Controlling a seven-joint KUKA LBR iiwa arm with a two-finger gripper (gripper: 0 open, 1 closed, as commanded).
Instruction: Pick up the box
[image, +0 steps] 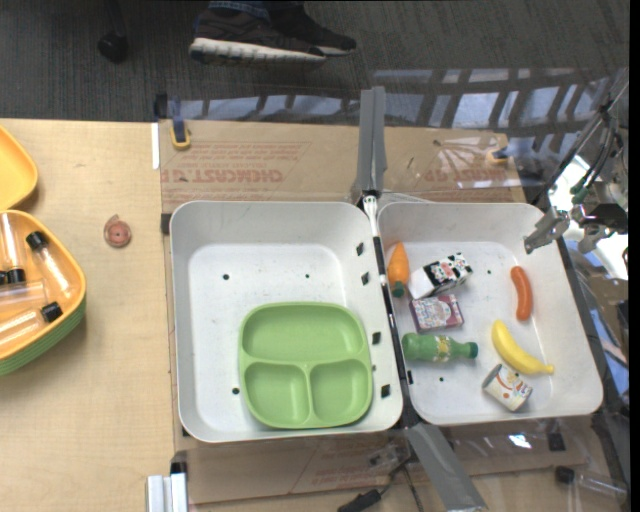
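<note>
Nearest the front of the right bin (585, 400) a small carton (507, 387) lies tilted in the corner, with a banana (520, 349) just behind it, nearly touching. A green bottle (438, 348) lies on its side toward the bin's left wall, its cap pointing at the banana. Just behind the bottle lies the pink box (437, 312), flat on the bin floor in the left half, close to the bottle but with its top uncovered. Just behind the box, a cow-patterned carton (446, 272) crowds its far edge, and a carrot (398, 267) lies against the left wall beside that carton. A red sausage (521, 291) lies apart on the right, beyond the banana. In the left bin (200, 300) a green divided plate (306, 364) sits toward the front. On the bench (90, 420) to the left, the stacked yellow trays (60, 300) hold small tubes. The gripper (547, 231) hangs over the far right corner of the right bin, well apart from the box and beyond the sausage, touching nothing; it is too small and blurred to tell whether it is open or closed. The arm (600, 160) rises from it toward the right edge. Farther back, flat cardboard (270, 165) lies behind the bins, and a dark shoe (270, 40) rests on the floor.
</note>
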